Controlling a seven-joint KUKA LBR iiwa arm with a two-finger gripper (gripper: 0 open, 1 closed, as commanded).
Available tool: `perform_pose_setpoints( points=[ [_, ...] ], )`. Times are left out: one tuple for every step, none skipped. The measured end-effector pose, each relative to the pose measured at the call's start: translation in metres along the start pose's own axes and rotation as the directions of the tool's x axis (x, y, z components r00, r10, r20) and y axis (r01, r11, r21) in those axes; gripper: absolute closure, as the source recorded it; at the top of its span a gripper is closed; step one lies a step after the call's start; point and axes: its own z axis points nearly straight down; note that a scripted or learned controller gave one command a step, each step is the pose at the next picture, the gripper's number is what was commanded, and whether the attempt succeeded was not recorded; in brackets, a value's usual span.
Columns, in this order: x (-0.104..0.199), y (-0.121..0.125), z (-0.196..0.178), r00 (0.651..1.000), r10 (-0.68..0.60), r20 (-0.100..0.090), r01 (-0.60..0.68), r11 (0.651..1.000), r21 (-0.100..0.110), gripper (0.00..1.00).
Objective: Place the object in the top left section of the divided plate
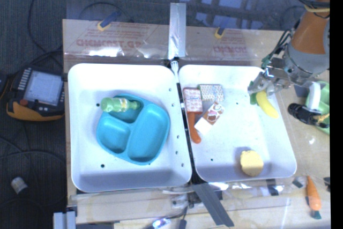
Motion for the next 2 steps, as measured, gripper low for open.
perform_pose_setpoints(
  points=[
    [0.072,0.005,0.048,0.994,-0.107,-0.005,0.107,0.994,0.001,1.0],
    [0.161,-0.01,0.028,0.959,-0.284,-0.005,0.284,0.959,-0.001,1.0]
  ],
)
